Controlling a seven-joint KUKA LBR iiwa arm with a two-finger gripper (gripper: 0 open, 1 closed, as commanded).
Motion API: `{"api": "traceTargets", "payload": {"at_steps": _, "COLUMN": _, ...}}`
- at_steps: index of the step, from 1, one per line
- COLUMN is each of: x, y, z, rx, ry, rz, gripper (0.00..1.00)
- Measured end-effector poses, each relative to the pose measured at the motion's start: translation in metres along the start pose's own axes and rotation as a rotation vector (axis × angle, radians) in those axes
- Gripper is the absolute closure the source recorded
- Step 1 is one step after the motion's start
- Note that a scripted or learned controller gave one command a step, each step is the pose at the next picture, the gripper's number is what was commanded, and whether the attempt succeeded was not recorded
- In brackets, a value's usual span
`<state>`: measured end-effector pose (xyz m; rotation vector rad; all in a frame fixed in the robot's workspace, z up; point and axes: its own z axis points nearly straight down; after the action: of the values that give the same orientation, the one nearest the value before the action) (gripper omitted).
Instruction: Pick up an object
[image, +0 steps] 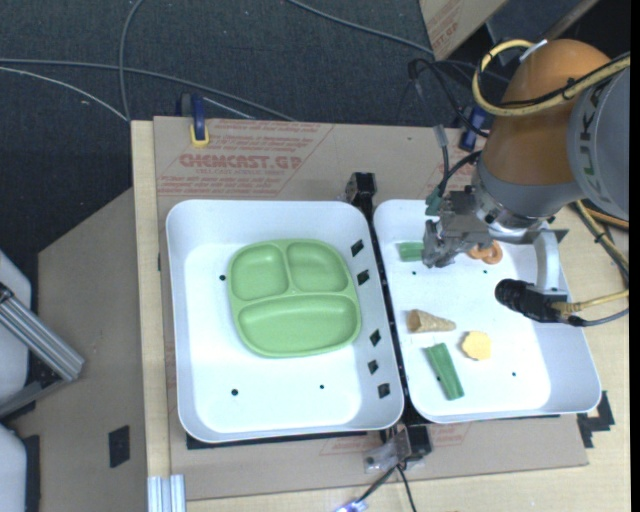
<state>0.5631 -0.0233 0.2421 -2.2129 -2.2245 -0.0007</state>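
Note:
My gripper (437, 250) hangs low over the far part of the right bin (560, 385), under the orange band of the arm. A small green piece (408, 251) lies just left of it, touching or nearly touching the tip. A small orange object (488, 254) peeks out just right of the gripper, partly hidden by the wrist. Nearer the front lie a tan wedge (430, 321), a yellow chunk (477, 346) and a green stick (443, 370), all well apart from the gripper.
The left bin (200, 400) holds a green divided plate (294, 297). A ridge with black clips (372, 300) separates the two bins. A black fitting with a cable (530, 299) sticks out over the right bin's right side.

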Motion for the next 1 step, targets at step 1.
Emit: {"api": "traceTargets", "payload": {"at_steps": 1, "x": 0.0515, "y": -0.025, "z": -0.0041, "rx": 0.001, "ry": 0.001, "rz": 0.0, "gripper": 1.0}}
